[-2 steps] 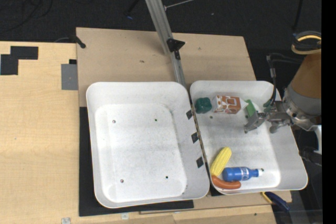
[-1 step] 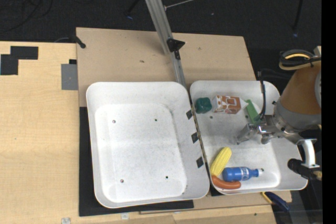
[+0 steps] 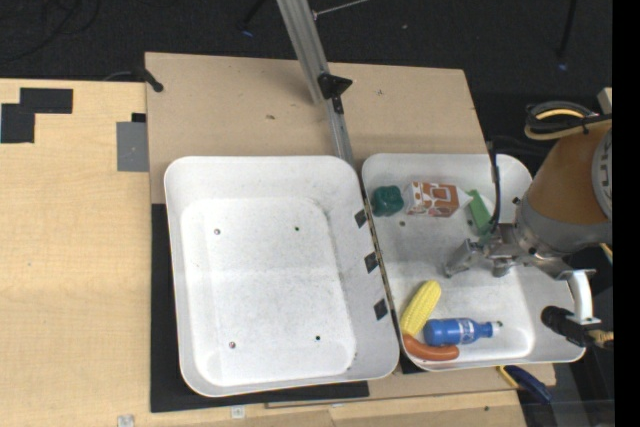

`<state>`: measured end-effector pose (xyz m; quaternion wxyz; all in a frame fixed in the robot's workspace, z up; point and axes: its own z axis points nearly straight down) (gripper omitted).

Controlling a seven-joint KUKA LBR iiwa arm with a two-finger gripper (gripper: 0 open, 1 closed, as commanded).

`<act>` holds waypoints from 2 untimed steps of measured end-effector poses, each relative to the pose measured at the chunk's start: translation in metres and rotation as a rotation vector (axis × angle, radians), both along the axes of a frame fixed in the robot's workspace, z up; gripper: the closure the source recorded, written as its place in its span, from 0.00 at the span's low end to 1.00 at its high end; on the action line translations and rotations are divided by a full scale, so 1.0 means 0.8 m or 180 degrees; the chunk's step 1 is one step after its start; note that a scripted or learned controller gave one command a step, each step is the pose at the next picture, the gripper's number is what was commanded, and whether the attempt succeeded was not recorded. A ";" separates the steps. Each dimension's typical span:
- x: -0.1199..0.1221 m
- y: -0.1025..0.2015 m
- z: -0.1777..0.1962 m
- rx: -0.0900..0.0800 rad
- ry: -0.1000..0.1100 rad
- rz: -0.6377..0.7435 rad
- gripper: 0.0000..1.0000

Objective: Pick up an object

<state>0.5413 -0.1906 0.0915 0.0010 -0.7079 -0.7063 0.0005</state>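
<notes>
We see the bench from above and at a slant, with two shallow white bins side by side: the left bin (image 3: 190, 215) and the right bin (image 3: 520, 173), the latter holding all the objects. The arm (image 3: 570, 190) reaches in from the right, and its gripper (image 3: 470, 258) hangs low over the middle of the right bin, above bare floor; whether it is spread or closed we cannot tell at this size, and nothing is visibly caught in it. Toward the near rim, below and slightly left of the gripper, lie a corn cob (image 3: 420, 306), a blue bottle (image 3: 458, 330) and an orange sausage (image 3: 432, 351). The cob is the closest of these, its long axis running diagonally from lower left to upper right, its upper tip pointing roughly at the gripper; the bottle lies nearly crosswise, cap to the right. Toward the far rim sit a green block (image 3: 386, 201), a small carton (image 3: 433, 198) and a green piece (image 3: 480, 211) just beside the wrist. We judge the cob the likeliest target, requiring a short shift toward the near-left corner.
</notes>
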 end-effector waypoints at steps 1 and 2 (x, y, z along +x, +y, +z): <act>0.000 -0.001 0.013 0.0002 0.0000 -0.0018 1.00; 0.006 0.001 0.067 -0.0003 -0.0012 0.0010 1.00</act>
